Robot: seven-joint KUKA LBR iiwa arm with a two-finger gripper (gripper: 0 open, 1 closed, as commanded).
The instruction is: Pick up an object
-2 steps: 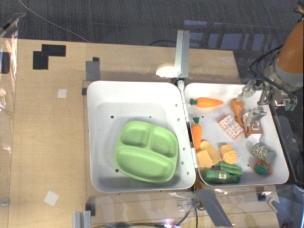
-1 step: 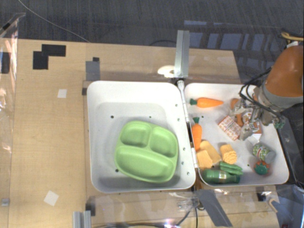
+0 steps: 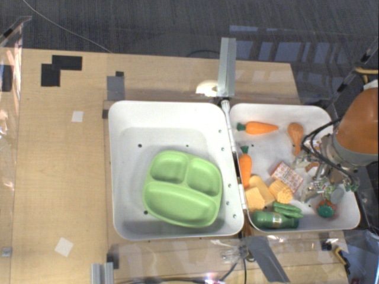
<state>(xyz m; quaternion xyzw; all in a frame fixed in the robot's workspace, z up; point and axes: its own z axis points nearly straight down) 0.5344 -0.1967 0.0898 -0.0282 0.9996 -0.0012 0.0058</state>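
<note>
The robot arm (image 3: 362,129) showed a rounded orange band above a grey wrist ring. Black cables looped along the side nearest the carrot (image 3: 258,128). Its end effector (image 3: 324,185) was a small tangle of metal parts, thin wires and fittings.

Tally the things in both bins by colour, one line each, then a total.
Green: 4, the divided plate, bottle, bean pods, and a small green piece
Orange: 3, two carrots and a drumstick-like piece
Yellow: 3, two cheese-like blocks and corn
Red-and-white packet: 1
Total: 11. Things under the gripper are not counted.
</note>
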